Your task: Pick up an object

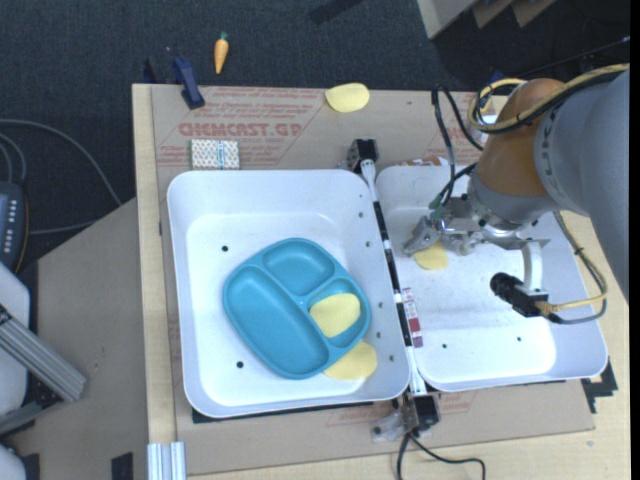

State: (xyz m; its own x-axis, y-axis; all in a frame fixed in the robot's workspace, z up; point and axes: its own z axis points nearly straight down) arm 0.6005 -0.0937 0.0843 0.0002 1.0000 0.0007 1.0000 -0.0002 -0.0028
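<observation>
The small yellow piece (432, 258) lay on the floor of the right bin (480, 358), close to that bin's left wall and toward its far half. My gripper (432, 236) hung right above it, its metal fingers reaching down and leftward from the wrist, their tips at the piece's upper edge. Whether those fingers stood apart or together I could not tell from this slant, and nothing showed the piece between them, so I would not call it held.

I judged the step in hand to be the closing descent onto that piece. To do it well, I should centre the tips over its middle rather than its far edge, since a flat, soft-looking thing tends to slide out from under a glancing pinch. I should also keep clear of the bin's left wall and the black divider (385, 253) between the bins, which sat just beside the target.

In the left bin (200, 218) a blue divided tray (280, 308) rested near the middle, with one yellow item (336, 313) in its right compartment and another yellow item (352, 363) on the bin floor, touching the tray's near-right edge. A further yellow piece (347, 97) sat on the board beyond the bins, near its far edge.
</observation>
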